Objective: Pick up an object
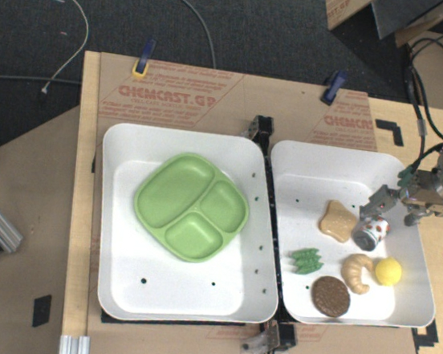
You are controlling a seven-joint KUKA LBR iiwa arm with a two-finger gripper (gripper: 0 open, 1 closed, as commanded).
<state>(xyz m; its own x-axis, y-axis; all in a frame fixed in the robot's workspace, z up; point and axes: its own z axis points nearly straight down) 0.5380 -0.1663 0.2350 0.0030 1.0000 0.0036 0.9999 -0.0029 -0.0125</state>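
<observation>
A green divided plate [192, 206] is seen lying in the left bin [110, 222]. In the right bin [411, 306], the objects are clustered: a green leafy toy [306, 261], a brown round cookie [330, 296], a tan bread-like piece [338, 220], a croissant [358, 273] and a yellow lemon [388, 272]. The gripper [376, 219] is lowered over a small red-and-white can [369, 234]; whether the fingers are apart or clamped on it cannot be told, as the view is blurred there. A slip could be caused by the can's rounded side, or the bread piece just beside it could be nudged.
</observation>
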